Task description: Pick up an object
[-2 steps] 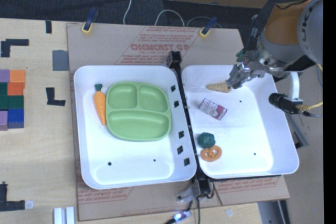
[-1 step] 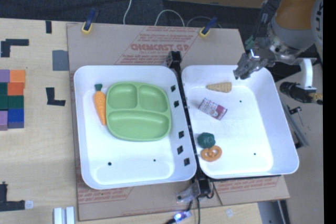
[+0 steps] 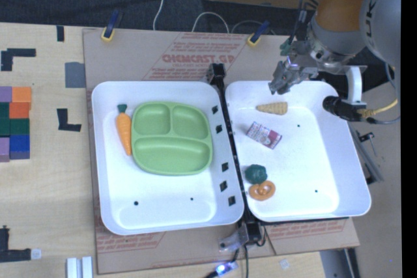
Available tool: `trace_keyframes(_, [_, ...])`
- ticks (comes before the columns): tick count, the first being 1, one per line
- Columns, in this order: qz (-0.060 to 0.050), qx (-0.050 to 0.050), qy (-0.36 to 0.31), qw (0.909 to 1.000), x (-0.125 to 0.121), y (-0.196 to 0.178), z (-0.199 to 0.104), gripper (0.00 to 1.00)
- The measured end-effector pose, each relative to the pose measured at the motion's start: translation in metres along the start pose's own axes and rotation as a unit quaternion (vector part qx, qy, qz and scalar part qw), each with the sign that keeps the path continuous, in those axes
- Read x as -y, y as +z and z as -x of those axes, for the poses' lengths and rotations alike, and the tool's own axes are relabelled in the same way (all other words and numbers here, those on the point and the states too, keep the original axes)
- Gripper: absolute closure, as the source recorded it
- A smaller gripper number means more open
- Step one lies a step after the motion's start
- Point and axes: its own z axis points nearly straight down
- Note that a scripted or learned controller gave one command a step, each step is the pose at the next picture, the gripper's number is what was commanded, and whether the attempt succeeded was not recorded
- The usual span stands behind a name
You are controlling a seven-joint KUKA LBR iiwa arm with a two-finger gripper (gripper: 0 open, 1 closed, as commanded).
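Note:
My gripper (image 3: 281,84) hangs over the far edge of the right bin (image 3: 326,159), just above and behind a tan cone-shaped piece (image 3: 272,108). Nothing shows between its fingers. Nearer the bin's middle lies a small pink-and-white packet (image 3: 264,135). A dark green lump (image 3: 255,173) and an orange pretzel-like ring (image 3: 262,190) sit at the bin's near left. In the left bin (image 3: 156,205) a green divided plate (image 3: 172,139) lies with an orange carrot (image 3: 123,131) along its left side.
A black divider (image 3: 223,140) runs between the bins. Coloured blocks (image 3: 15,124) are stacked at the far left of the bench. Yellow-and-blue clamps (image 3: 110,27) hold the cardboard at the back. A black part of the arm (image 3: 342,106) juts over the right bin's far right rim.

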Motion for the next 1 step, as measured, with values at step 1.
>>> trace_keyframes(1, [-0.001,0.000,0.000,1.0000,-0.0065,0.0127,-0.0400,1.00])
